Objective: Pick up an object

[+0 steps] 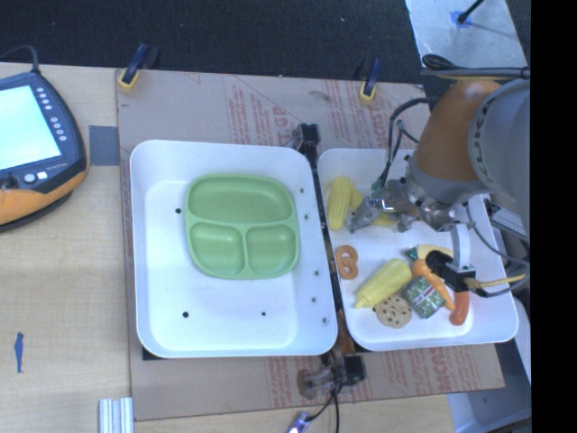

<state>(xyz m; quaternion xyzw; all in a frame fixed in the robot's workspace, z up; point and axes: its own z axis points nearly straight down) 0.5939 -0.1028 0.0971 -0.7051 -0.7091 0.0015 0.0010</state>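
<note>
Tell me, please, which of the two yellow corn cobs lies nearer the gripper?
The upright corn cob by the divider, beside the gripper; the other cob lies lower, above the cookie.

Wooden bench (63, 278), dark floor (225, 16)

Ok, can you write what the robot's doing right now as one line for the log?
arm: over right bin | gripper: low beside corn cob | holding: nothing seen | green divided plate: left bin

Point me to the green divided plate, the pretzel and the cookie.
green divided plate (242, 225): camera view, centre ridge.
pretzel (346, 260): camera view, its middle.
cookie (393, 311): camera view, top face.
</note>
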